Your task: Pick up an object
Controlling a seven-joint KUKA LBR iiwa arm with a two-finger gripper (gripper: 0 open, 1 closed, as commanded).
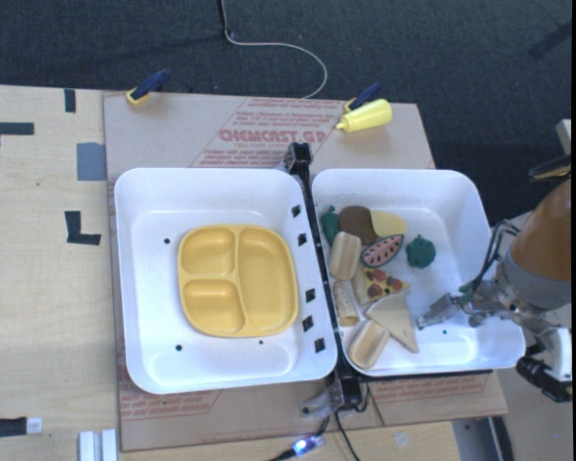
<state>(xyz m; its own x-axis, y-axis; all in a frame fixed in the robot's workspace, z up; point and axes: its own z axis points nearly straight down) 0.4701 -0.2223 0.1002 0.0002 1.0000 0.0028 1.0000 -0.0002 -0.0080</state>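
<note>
A robot gripper (440,310) hangs low over the near right part of the right bin (461,192), just beside a pale wedge-shaped piece (396,318); whether its fingers are spread or closed cannot be told, and nothing is seen between them. The toy food is heaped against the bin's left wall, a watermelon slice (383,251) and green broccoli (420,252) farther back. In the left bin (134,200), a yellow divided tray (238,279) lies flat, likely awaiting items.
</note>
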